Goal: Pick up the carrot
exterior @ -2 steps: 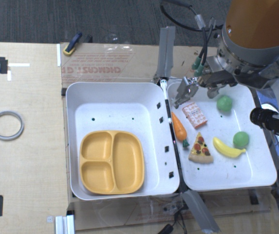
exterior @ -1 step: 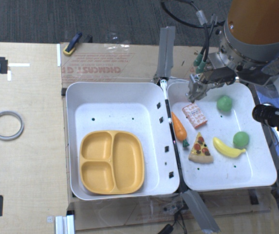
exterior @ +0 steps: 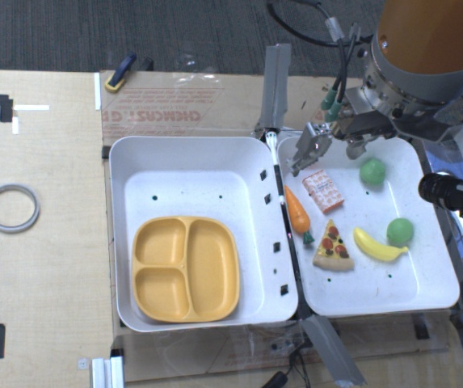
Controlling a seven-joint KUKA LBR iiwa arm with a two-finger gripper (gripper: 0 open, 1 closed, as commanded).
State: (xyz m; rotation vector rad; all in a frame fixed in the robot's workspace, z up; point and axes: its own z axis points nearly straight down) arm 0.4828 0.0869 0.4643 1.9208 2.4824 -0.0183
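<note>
The carrot (exterior: pixel 297 209) is orange with a green stub, lying along the left wall of the right bin (exterior: pixel 425 289). My gripper (exterior: pixel 307 153) hangs above the bin's back left corner, just behind the carrot and apart from it. Its fingers are spread open with nothing between them. The arm's orange band fills the upper right.
In the right bin lie a pink carton (exterior: pixel 324 191), a pizza slice (exterior: pixel 333 247), a banana (exterior: pixel 379 246) and two green balls (exterior: pixel 372 172) (exterior: pixel 400 231). The left bin (exterior: pixel 134 168) holds a yellow divided plate (exterior: pixel 187 267). A tape roll (exterior: pixel 10 207) lies on the bench at left.
</note>
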